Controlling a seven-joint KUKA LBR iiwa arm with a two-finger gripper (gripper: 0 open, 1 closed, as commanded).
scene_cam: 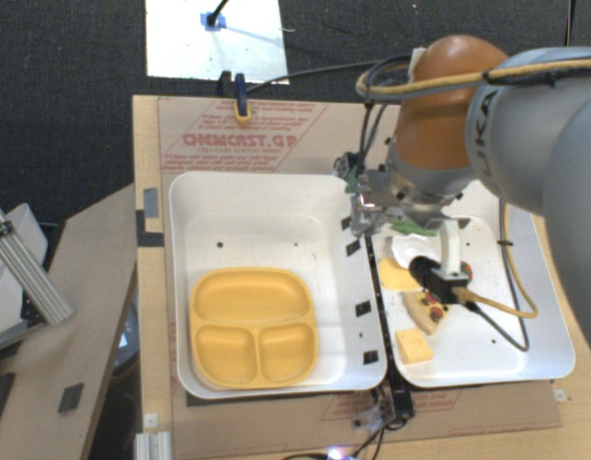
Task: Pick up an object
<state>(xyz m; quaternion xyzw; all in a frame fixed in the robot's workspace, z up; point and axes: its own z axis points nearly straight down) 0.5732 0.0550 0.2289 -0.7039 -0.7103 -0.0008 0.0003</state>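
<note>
Bench [247, 127]: cardboard-topped, two white bins side by side.
Arm [534, 132]: grey with an orange band, over the right bin.
Left bin [276, 199]: holds a yellow divided tray [254, 326].
Right bin [534, 343]: yellow wedge [397, 276], yellow block [414, 345], green piece [410, 227].
Gripper [376, 209]: at the right bin's back left, near the wedge; grip state can't be made out.

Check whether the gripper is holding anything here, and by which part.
Cannot be told: the gripper hangs low over the right bin, and the wrist hides its tip.
</note>
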